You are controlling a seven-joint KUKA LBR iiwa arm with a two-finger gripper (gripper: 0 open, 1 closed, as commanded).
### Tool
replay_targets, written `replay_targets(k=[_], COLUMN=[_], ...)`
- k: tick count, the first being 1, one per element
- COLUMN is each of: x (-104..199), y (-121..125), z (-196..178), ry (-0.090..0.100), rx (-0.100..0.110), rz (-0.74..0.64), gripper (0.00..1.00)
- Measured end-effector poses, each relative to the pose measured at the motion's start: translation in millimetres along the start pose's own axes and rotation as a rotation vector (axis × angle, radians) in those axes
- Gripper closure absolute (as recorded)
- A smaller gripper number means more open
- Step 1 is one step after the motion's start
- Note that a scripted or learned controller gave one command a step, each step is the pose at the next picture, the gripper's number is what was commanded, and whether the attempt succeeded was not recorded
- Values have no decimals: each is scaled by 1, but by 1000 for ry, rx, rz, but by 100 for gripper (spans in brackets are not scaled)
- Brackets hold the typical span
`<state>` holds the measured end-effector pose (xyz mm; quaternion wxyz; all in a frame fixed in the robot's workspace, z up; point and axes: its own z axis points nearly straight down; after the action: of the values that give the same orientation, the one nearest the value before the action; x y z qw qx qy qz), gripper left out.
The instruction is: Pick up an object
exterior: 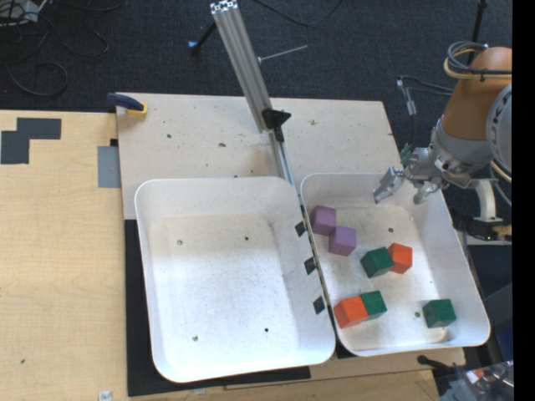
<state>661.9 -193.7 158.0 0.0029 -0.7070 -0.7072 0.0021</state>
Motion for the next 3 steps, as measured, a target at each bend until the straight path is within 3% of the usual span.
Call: replay_targets(k=[1,2,3], x=[7,8,8], y=[-9,-9,-9], z=[50,69,58], ry=[1,0,-1], rx=[1,-2,-3], rz=[-1,-3,-3], gripper=[0,0,100])
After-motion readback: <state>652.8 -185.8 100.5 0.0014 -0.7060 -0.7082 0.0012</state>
